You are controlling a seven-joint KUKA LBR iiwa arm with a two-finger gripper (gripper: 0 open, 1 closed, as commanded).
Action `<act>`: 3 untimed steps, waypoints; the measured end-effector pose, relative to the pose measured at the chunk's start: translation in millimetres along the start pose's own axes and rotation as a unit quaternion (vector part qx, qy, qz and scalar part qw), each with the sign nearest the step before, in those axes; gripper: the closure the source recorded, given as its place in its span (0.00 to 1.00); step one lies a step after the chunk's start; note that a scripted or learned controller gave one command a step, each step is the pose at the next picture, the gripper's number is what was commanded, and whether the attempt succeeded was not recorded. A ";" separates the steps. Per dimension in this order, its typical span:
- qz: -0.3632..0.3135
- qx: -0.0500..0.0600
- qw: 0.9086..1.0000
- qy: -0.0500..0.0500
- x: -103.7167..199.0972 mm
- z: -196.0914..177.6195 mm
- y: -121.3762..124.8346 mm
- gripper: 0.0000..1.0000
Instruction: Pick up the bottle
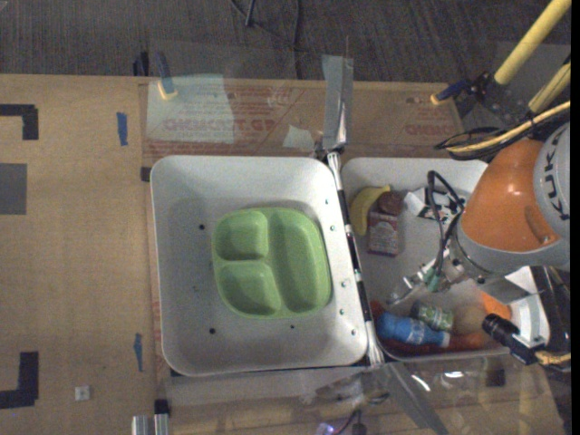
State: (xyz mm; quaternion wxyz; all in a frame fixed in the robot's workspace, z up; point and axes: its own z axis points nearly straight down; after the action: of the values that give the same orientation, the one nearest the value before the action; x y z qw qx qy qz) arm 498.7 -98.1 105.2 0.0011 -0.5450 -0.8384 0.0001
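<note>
The pincer (426, 279), fingers spread, hovers in the right white bin (412, 243) just above the blue-capped clear plastic bottle (419, 329).

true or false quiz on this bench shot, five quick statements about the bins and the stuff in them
1. The green tray lies in the left bin. True.
2. The banana lies in the left bin. False: it is in the right bin.
3. The bottle stands upright. False: it lies on its side near the right bin's front edge.
4. The arm hangs over the right bin. True.
5. The green tray has one compartment. False: it has three.
</note>
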 end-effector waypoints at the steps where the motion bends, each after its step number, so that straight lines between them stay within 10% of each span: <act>1: 0.144 -0.003 0.990 0.000 -25.6 19.1 -30.2 0.00; 2: 0.108 -0.001 0.994 -0.001 -12.2 16.7 -8.9 0.00; 3: 0.134 -0.003 0.991 -0.001 -47.8 19.2 -40.4 0.00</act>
State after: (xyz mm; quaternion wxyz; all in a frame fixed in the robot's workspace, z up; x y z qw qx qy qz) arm 481.2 -158.2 86.1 -0.0011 -0.6526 -0.7577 -0.0017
